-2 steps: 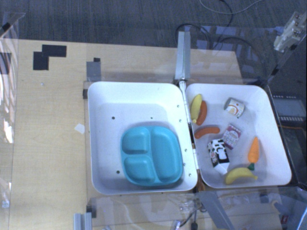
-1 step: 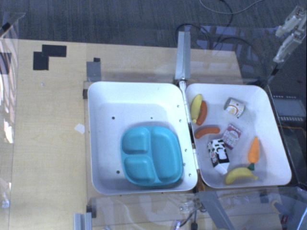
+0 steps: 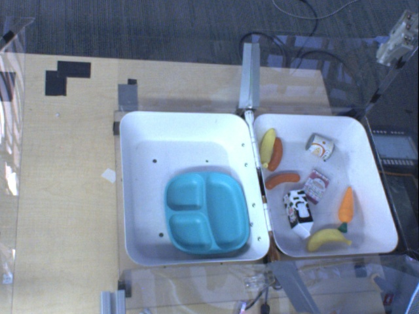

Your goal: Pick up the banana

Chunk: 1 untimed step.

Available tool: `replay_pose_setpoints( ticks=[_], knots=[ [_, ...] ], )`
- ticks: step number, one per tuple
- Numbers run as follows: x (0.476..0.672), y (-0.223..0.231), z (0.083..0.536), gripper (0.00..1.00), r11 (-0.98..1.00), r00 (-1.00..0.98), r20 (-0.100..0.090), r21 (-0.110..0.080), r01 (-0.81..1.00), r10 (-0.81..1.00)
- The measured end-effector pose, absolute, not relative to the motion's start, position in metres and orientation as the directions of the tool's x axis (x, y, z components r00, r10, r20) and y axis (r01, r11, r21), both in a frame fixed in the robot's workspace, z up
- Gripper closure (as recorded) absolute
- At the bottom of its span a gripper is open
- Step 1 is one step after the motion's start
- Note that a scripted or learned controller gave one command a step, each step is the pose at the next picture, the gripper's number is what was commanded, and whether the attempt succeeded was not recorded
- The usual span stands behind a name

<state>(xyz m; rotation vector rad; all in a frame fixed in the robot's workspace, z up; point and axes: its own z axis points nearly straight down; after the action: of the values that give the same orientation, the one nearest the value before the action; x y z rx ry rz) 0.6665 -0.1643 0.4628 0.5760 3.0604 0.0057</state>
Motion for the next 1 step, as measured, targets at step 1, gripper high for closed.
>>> replay_pose_setpoints(
  ticks=[1],
  knots=[
    [0.6665, -0.1643, 0.4628, 0.00, 0.932, -0.931, -0.026, 0.009, 0.363, 0.363]
  ],
)
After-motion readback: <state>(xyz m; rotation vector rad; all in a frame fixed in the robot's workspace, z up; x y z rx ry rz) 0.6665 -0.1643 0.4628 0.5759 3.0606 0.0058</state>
